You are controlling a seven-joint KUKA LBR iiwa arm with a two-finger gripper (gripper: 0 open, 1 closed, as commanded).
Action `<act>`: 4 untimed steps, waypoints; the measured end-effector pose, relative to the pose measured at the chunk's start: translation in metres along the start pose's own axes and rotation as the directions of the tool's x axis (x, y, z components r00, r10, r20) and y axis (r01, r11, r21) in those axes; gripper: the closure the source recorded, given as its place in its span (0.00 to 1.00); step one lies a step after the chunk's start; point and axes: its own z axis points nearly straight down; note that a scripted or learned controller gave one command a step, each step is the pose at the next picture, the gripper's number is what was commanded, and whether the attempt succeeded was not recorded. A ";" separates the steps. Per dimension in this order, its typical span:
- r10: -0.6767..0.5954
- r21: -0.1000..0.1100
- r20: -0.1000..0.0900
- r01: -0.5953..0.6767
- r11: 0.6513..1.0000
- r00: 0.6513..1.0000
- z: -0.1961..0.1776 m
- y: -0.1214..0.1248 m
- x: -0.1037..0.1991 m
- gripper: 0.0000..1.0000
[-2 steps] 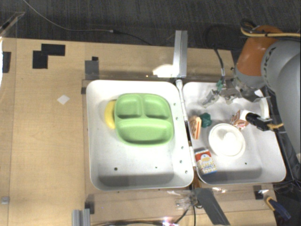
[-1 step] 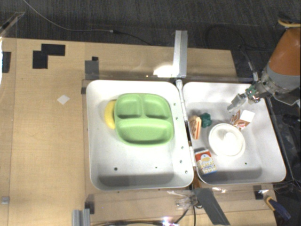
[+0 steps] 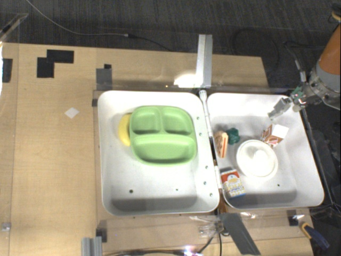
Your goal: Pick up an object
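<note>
gripper [image 3: 278,110] hovering over right bin's [image 3: 311,164] back corner, above small red-white packet [image 3: 273,135]; likely lining up descent; cannot tell its grip state.

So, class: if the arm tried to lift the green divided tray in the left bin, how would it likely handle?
The green divided tray looks moulded and rigid, so it probably stays stiff. It is broad and shallow, so a two-finger end effector would likely need its rim, and it may tilt. One edge appears to rest on a yellow object, so it might rock.
</note>
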 end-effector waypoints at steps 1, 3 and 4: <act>-0.008 -0.002 0.001 0.008 1.000 1.000 0.110 0.007 -0.001 0.00; 0.093 0.000 -0.001 -0.093 0.996 0.996 0.111 -0.016 0.010 0.00; 0.091 -0.008 0.004 -0.091 0.996 0.996 0.097 -0.013 0.009 1.00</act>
